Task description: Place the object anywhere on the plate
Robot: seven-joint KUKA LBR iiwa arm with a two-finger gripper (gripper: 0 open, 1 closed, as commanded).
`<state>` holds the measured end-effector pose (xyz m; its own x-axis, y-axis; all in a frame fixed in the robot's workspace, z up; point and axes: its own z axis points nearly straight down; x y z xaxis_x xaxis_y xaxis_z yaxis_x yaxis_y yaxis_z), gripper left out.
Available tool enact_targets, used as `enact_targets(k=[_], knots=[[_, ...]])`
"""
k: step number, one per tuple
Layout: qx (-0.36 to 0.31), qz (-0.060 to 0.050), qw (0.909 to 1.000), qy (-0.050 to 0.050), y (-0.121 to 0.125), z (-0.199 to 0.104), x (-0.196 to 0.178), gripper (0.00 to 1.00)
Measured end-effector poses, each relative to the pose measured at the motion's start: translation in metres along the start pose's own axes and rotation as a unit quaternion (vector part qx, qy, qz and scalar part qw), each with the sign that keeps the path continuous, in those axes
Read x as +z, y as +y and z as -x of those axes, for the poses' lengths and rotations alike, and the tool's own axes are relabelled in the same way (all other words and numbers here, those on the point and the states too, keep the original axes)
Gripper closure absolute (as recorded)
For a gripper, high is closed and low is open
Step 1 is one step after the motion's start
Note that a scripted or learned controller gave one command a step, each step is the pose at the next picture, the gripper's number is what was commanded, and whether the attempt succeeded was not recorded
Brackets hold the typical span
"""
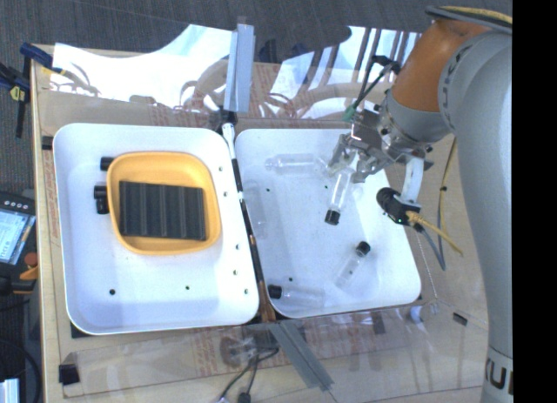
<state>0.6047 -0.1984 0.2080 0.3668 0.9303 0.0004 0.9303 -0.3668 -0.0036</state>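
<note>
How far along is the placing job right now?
Done: nothing lies on the yellow plate in the left bin yet. In hand: the gripper is over the right bin, with a clear tube hanging from about its fingers; a firm grasp can't be confirmed. Left: carrying a tube across to the plate. More clear tubes lie in the right bin.

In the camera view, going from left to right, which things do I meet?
Left bin → yellow plate → divider between bins → clear vial with black cap → tool → grey arm.
</note>
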Motion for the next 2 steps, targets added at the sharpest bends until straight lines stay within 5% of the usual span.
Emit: enact_targets(k=[1,2], knots=[[-0.129,-0.002,0.9916,0.0,-0.021,-0.02,-0.006,1.0],[-0.256,0.001,0.9665,-0.001,-0.017,-0.042,-0.038,1.0]])
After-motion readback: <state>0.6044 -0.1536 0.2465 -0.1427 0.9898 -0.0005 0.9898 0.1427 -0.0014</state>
